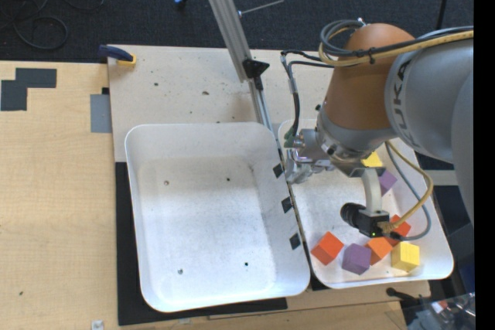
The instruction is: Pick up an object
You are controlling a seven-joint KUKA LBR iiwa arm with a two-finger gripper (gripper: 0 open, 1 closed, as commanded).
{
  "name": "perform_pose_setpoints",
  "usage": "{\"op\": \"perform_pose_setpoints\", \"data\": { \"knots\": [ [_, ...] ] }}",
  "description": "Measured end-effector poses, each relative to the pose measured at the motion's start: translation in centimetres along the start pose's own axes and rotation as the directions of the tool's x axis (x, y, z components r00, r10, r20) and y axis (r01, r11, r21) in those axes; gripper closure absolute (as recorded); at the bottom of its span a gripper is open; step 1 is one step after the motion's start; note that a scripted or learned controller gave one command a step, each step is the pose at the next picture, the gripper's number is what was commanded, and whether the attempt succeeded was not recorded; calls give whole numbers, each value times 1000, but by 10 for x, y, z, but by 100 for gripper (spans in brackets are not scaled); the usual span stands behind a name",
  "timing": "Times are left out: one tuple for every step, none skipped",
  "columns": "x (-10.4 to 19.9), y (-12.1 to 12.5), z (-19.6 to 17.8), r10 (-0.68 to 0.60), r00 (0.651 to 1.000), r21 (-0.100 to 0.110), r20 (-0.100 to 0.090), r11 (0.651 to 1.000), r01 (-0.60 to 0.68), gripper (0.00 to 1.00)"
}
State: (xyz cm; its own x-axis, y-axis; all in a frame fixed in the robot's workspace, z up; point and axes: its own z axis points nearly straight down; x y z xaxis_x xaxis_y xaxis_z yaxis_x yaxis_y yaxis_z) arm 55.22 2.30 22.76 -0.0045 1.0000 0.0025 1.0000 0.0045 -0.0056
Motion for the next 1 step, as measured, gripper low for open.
{"op": "perform_pose_setpoints", "data": {
  "knots": [
    [47,-1,3,0,1000,-1,1,1000,0,100]
  ]
}}
